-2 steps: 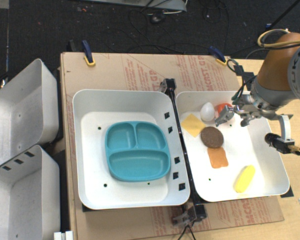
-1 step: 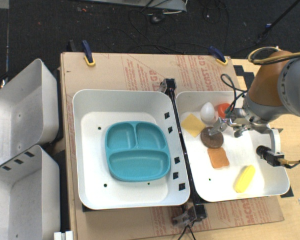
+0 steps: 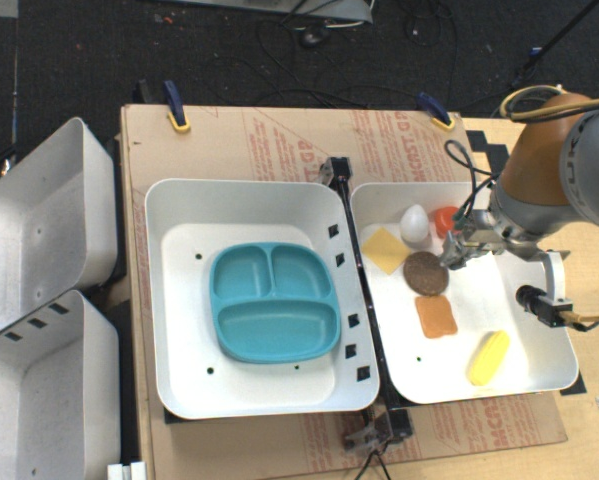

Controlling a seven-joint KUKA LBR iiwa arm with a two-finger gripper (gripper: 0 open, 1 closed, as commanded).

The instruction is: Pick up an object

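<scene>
The right bin point(image 3: 539, 368) holds a pale yellow slab point(image 3: 384, 250), a white egg-shaped object point(image 3: 414, 224), a red-orange object point(image 3: 444, 218) partly hidden by the gripper, a brown round patty point(image 3: 426, 273), an orange toast-like slab point(image 3: 435, 316) and a yellow banana-like piece point(image 3: 488, 357). My gripper point(image 3: 455, 251) hangs low at the patty's right edge, just below the red object. Nothing shows between its fingers.
The left bin point(image 3: 169, 298) holds a teal divided tray point(image 3: 275, 301). A black divider point(image 3: 354, 268) runs between the bins. Two more white bins point(image 3: 39, 268) stand off the bench at the left. The grey and orange arm point(image 3: 549, 168) reaches in over the right bin's far right corner.
</scene>
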